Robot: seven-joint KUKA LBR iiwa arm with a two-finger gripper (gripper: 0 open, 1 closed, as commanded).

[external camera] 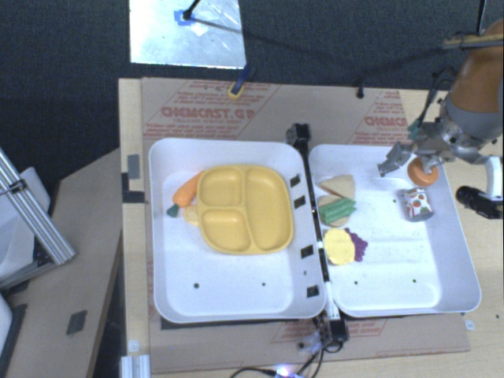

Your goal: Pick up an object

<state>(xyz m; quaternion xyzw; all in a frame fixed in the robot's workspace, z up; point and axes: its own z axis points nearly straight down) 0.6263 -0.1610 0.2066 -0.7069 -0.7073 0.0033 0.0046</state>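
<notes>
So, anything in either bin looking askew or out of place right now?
Mostly tidy. The yellow divided plate sits rotated in the left bin, with a toy carrot wedged at its upper-left edge. In the right bin, a small can lies tipped on its side. The end effector hovers near an orange piece.

2 white bins: left bin (169,290), right bin (409,294). 1 yellow divided plate (240,209). 1 carrot (186,189). 1 tan wedge (339,186). 1 green piece (339,209). 1 yellow disc (339,247). 1 purple piece (360,246). 1 orange piece (425,175). 1 small printed packet (416,203).
</notes>
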